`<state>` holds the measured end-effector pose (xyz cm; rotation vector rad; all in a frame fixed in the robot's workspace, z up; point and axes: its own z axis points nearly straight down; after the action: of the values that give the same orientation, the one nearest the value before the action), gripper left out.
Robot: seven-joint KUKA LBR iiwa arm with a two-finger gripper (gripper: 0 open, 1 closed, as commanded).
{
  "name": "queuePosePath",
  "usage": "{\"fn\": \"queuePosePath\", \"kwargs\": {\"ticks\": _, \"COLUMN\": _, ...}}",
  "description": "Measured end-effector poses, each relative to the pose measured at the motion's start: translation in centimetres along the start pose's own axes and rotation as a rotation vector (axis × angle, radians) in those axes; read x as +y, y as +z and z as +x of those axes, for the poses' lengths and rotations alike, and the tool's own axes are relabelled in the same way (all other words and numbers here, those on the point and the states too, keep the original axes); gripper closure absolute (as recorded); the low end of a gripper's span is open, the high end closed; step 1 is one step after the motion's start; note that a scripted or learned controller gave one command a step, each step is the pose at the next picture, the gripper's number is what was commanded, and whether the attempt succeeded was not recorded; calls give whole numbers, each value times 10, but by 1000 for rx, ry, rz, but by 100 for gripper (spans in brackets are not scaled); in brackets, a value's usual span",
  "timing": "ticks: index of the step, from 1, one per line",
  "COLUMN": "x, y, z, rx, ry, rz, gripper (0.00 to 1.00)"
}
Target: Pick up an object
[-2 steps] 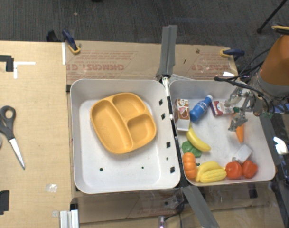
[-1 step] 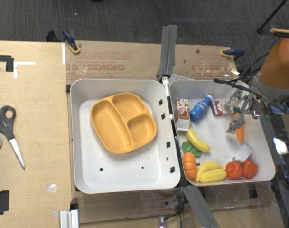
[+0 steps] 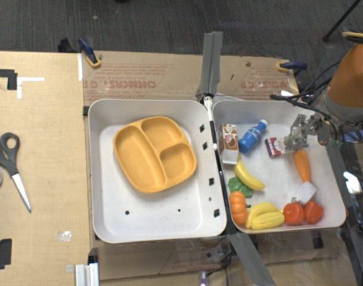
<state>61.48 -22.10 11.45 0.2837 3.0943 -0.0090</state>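
My gripper [image 3: 297, 137] hangs over the upper right part of the right bin [image 3: 331, 177], coming in from the right. Just left of it lies a small red and white packet [image 3: 273, 147], and an orange carrot [image 3: 301, 165] lies right below it. Further left are a blue bottle [image 3: 253, 136] and a brown and white carton [image 3: 229, 142]. A banana [image 3: 248, 176], a green pepper [image 3: 239, 187], an orange fruit [image 3: 237, 205], a yellow banana bunch [image 3: 265, 215], red tomatoes [image 3: 303, 213] and a white block [image 3: 305, 192] fill the lower part.
The left bin [image 3: 104, 207] holds a yellow divided plate [image 3: 155, 154]. Scissors [image 3: 12, 167] lie on the wooden bench at far left. Blue clamps [image 3: 89, 52] pin the cardboard behind the bins. Cables run beside the arm at right.
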Motion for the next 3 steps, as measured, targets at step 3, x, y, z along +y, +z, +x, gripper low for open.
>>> {"fn": "queuePosePath", "kwargs": {"ticks": 3, "x": 1, "y": 20, "z": -5, "rx": 26, "ry": 70, "rz": 0, "gripper": 0}}
